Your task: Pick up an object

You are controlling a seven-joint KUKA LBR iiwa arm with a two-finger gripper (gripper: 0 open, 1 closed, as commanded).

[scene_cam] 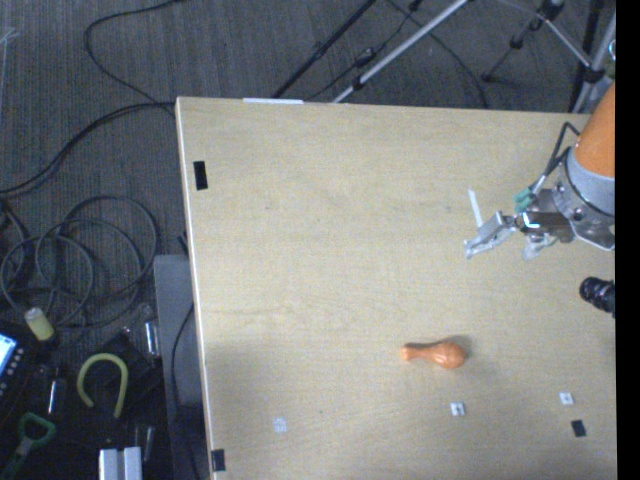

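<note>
gripper (483, 240) hangs over the bench (320, 228), fingers apart, nothing between them. orange pear-shaped object (437, 353) lies well below it; looks light, smooth, maybe slippery; grab the fat end.

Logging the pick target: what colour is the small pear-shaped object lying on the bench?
Orange, the pear-shaped object, seen plainly in the camera view.

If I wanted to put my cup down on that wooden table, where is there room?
Most of the table is bare: the whole stretch between its left edge and the orange pear-shaped object. The right side is busier, with the gripper above that object and small markers near the bottom right.
</note>
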